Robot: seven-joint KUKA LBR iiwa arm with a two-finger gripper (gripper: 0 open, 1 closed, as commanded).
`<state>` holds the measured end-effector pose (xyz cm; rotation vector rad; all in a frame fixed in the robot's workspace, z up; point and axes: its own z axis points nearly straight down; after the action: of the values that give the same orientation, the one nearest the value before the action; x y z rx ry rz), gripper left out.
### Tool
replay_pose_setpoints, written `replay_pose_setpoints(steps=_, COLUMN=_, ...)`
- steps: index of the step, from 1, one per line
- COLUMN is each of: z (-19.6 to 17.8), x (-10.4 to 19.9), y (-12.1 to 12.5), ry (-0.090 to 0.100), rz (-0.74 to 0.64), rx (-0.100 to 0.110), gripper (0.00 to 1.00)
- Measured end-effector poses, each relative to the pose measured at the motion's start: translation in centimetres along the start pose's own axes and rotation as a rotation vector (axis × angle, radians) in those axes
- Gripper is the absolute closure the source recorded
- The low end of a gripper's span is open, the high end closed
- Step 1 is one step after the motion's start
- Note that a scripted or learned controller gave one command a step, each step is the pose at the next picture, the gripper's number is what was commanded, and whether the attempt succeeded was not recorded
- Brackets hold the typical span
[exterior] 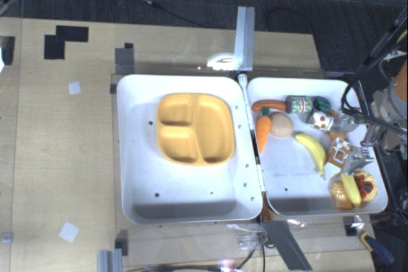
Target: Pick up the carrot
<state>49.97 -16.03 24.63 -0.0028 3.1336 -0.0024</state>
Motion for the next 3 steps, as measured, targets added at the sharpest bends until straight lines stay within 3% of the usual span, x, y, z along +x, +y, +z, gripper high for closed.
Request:
replay_pose_setpoints(steps=1, z=13.3, x=0.2, y=2.4, ry=0.009, rz=0.087, rx=-0.003, gripper=0.0)
replay_pose_setpoints(steps=2, z=14.3, x=1.2, y=7.5, ry=0.001, rz=0.201, rx=-0.003, gripper=0.0)
replay_pose_setpoints(steps=3, z=14.1, x=1.2, y=6.5, ry=0.001, rz=0.229, rx=-0.001, gripper=0.0)
